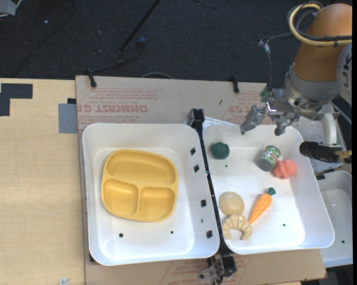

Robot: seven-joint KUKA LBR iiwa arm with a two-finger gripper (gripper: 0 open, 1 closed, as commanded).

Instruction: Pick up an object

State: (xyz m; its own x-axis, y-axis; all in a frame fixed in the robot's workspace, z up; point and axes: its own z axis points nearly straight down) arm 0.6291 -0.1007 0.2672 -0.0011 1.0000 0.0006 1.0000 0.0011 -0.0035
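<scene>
A: Where do you see the jaws point(266, 122)?

B: Over the far rim of your right bin point(297, 233), spread wide, nothing between them.

A: And your pick candidates?

B: All lying in that bin: green ball point(220, 150), small can point(270, 157) touching a pink lump point(284, 169), carrot point(260, 206), beige round point(231, 203), croissant point(238, 227). Yellow divided plate point(139, 184) sits in the left bin point(98, 230).

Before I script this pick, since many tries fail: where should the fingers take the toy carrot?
Probably across the orange body of the carrot, mid-length, coming straight down. It lies flat and slanted, with the croissant near its tip, so close across its narrow width.
</scene>
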